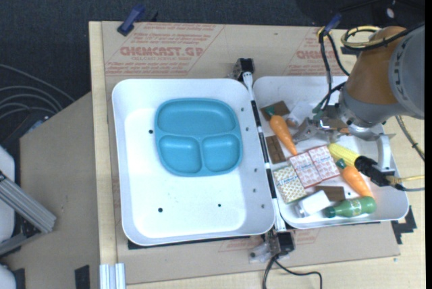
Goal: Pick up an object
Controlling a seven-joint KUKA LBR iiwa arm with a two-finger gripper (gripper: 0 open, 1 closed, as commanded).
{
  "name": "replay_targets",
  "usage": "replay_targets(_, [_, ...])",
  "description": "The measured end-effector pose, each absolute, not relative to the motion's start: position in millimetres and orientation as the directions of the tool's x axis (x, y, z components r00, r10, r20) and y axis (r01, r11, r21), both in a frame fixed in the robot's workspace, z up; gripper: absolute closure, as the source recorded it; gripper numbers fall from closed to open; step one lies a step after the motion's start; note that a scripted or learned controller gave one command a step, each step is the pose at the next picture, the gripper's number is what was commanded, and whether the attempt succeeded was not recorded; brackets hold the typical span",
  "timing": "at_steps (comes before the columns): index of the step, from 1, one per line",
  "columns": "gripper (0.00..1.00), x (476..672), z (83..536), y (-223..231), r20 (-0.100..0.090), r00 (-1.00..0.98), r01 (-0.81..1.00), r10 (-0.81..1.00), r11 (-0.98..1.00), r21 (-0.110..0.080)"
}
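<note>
My gripper [312, 127] hangs low over the upper middle of the right bin [395, 203], below the grey wrist and orange band. Just to its left an orange carrot [283, 134] lies at a slant, close to the gripper tip. Below the gripper lie two checkered cloth squares [310, 167], a yellow corn-like piece [343, 153], a second carrot [356, 179], a green bottle [351, 207] and a white block [314, 203]. I see nothing held by the gripper.
The left bin [135, 200] holds a blue divided plate [198, 136]. Small brown pieces [275, 109] lie at the right bin's top left and along its left wall. A black cable part [370, 167] crosses the right side of that bin.
</note>
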State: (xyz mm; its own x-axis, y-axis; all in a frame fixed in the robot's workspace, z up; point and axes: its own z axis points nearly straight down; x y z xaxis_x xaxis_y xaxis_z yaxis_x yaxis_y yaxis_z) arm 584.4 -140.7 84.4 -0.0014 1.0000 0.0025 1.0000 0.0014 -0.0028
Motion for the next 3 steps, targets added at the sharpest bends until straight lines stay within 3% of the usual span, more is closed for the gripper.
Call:
replay_targets(1, [0.00,631.9,84.9,-137.2,0.000,-0.001,1.000,1.000,0.001,0.001])
replay_targets(2, [0.00,607.8,85.7,-96.8,-0.006,0.003,1.000,1.000,-0.003,0.002])
replay_targets(3, [0.00,666.5,85.0,-132.1,0.000,-0.001,1.000,1.000,0.001,0.000])
